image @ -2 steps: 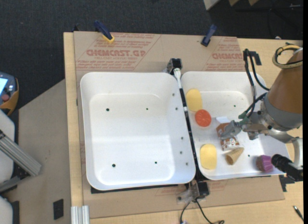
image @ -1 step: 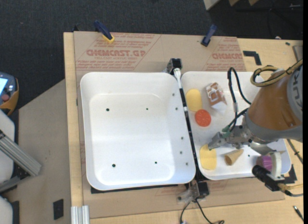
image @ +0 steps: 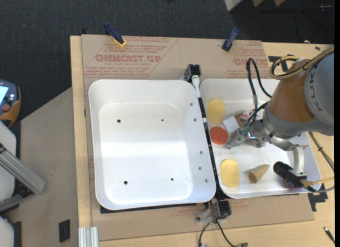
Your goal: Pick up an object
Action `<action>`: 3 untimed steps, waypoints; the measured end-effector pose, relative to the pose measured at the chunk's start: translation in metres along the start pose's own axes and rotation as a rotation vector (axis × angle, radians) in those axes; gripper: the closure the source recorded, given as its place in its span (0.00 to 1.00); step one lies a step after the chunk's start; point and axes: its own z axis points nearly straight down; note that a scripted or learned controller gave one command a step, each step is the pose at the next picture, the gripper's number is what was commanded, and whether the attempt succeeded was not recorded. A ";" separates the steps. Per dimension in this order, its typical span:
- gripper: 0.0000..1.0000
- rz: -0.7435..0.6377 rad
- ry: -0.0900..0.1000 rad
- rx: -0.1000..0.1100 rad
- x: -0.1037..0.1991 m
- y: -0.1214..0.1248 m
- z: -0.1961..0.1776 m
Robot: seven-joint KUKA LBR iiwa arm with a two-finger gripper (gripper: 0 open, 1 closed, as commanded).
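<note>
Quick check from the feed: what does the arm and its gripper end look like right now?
The arm is grey with a broad orange band above the wrist. Black cables loop along it. The gripper is a small grey metal piece with bits of coloured wiring near its base.

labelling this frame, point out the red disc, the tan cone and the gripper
red disc (image: 219, 134), camera view, centre of its top face
tan cone (image: 258, 173), camera view, middle of its body
gripper (image: 231, 144), camera view, between its fingertips

The cardboard sheet (image: 159, 52) carries faint red print reading "CHEMCAST GP". The print lies beyond the gripper (image: 237, 138), up and left of it.
</note>
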 end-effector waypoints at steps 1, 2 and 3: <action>0.00 -0.003 0.000 -0.005 0.013 0.093 -0.001; 0.00 0.013 0.002 0.054 0.017 0.124 0.000; 0.00 0.013 0.016 0.049 -0.041 0.123 0.002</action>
